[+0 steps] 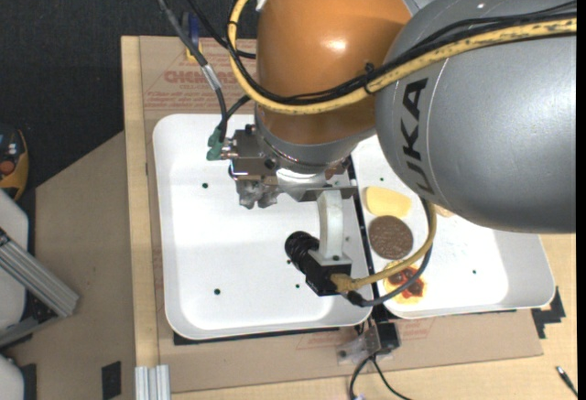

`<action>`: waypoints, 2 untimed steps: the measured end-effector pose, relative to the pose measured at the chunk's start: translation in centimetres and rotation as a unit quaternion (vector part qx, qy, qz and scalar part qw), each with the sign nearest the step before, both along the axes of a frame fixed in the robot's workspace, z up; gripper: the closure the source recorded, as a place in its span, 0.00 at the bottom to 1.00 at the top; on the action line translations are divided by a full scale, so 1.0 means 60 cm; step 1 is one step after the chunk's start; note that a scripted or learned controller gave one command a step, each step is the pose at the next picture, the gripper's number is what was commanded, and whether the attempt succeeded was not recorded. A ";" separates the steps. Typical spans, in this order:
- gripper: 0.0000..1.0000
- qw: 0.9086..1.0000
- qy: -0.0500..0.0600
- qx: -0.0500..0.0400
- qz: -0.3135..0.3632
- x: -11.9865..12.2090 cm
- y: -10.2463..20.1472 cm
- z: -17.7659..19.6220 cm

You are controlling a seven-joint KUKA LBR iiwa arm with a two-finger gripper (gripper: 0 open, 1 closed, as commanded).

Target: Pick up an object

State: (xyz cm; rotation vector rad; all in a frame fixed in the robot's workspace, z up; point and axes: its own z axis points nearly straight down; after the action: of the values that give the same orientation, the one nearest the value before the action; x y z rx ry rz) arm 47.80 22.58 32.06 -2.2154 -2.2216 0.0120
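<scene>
Standing over the far middle of the left bin (183, 233), the claw (255, 192) hangs from the grey arm (494, 114) below its orange band (320, 32). Whether the claw is wide or narrow cannot be told, as the wrist hides it from above. Nothing is seen held. Left bin: white floor bare to the left of the claw and toward the near rim, open on both sides, marked by a few small dark dots. Its left and near rims are fully visible, with rounded corners. Right bin (494, 270): the far part is covered by the arm, and bare floor shows toward the near right corner. Three items lie in it, all close to the wall it shares with the left bin. Item one is a yellow piece (387, 200), farthest from the near rim. Its upper edge is hidden under the arm, and its visible part runs roughly left to right. Item two is a brown disc (391, 236), lying flat just beside the yellow piece on the near side. It is round, so it has no long axis. Item three is an orange and red piece (409, 285), near the front rim and apart from the disc. A cable crosses it, so its heading is unclear. Both bins rest on a brown board (137, 206).
</scene>
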 end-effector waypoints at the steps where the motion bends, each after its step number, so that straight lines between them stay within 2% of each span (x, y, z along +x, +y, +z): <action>1: 1.00 1.000 -0.014 0.006 0.000 0.003 -0.002 0.295; 2: 1.00 1.000 0.002 -0.002 -0.003 0.000 -0.035 0.058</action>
State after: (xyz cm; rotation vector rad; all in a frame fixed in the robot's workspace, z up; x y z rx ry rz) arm 47.79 20.50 35.52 -2.2217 -2.2143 0.0215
